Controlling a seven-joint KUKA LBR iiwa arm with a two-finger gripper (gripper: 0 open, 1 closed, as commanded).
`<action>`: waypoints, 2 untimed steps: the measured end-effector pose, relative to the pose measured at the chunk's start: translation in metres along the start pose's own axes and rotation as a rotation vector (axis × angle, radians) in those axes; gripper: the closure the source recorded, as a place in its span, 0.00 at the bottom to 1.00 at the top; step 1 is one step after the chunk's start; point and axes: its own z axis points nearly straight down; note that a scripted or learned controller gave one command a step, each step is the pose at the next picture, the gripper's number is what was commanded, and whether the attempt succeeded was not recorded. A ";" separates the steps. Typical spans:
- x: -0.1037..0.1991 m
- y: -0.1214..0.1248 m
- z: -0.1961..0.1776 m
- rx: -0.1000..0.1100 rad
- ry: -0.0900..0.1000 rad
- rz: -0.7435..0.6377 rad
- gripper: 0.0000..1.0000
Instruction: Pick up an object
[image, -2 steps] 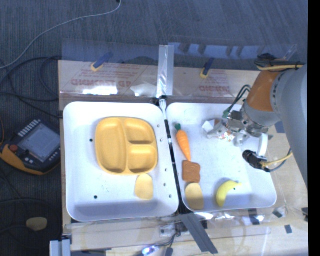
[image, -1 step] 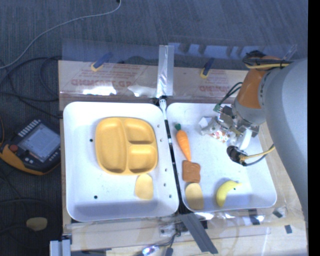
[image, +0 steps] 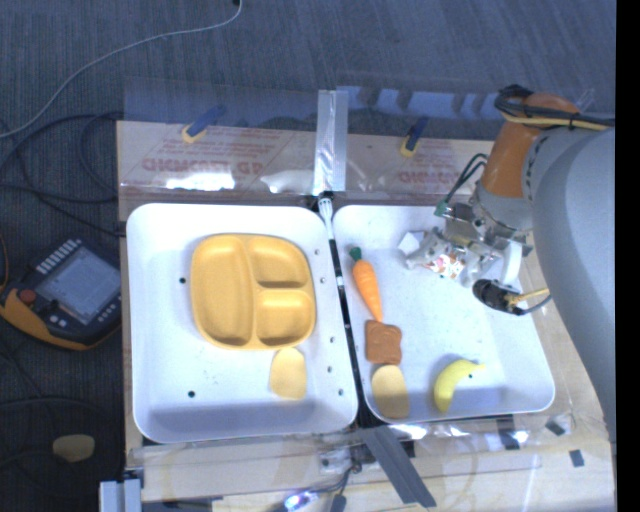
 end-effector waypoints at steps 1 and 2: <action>-0.003 -0.004 -0.006 0.018 -0.009 0.000 1.00; -0.002 -0.004 -0.005 0.016 -0.009 -0.001 0.00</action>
